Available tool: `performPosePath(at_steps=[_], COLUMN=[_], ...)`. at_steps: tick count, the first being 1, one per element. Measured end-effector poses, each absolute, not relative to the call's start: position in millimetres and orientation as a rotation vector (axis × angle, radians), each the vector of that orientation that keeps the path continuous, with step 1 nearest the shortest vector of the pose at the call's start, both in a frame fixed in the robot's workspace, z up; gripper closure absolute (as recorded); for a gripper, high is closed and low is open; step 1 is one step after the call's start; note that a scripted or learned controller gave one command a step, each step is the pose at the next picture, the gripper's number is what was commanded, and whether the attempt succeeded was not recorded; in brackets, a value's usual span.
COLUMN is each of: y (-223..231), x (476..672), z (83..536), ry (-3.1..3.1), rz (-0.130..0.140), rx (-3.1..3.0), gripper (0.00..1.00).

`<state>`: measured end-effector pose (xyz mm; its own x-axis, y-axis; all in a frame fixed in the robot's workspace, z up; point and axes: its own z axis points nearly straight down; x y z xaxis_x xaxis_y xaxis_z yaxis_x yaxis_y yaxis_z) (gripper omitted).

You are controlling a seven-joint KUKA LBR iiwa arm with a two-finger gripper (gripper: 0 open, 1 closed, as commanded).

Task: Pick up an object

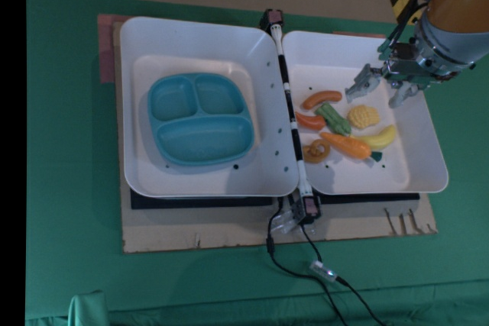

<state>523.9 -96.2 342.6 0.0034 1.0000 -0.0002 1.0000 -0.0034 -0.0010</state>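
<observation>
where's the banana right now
The banana lies in the right bin, toward its right side, just below the corn and right beside the carrot.

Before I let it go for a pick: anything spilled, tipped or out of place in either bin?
Nothing stands out. The toy foods lie bunched inside the right bin, none over its rim. The blue divided plate sits flat in the left bin. The hand hangs open over the right bin's far side, holding nothing.
</observation>
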Motion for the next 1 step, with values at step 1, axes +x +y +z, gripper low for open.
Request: performPosePath(at_steps=[1], y=[-112.3], x=[529.0], z=[248.7], ry=[-2.218], rz=[0.001], rx=[-2.225], gripper=[0.00])
